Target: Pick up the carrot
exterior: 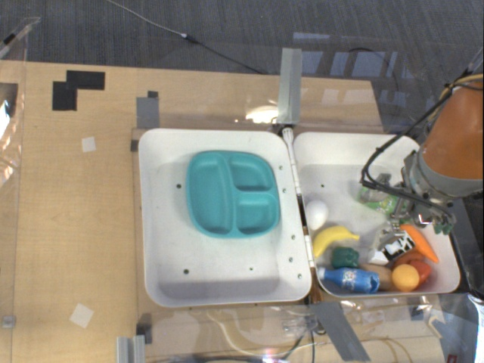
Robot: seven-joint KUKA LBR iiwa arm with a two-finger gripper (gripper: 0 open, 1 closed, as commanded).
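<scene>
Carrot [422,242], one, in the right bin [333,153] near its front right corner.
Gripper [399,219] just beside the carrot; finger spread and hold cannot be told. Same bin: one white egg [315,214], banana [333,237], blue bottle [349,280], orange ball [406,277]. Left bin [162,203]: one teal divided plate [231,193]. Pale wood bench [68,218], grey carpet beyond. No legible writing.

arm [454,138] reaching in from right, wrist bent down, claw [404,221] low.

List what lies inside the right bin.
Right bin holds a white egg, banana, green item, blue bottle, orange, carrot. The gripper covers more.
</scene>
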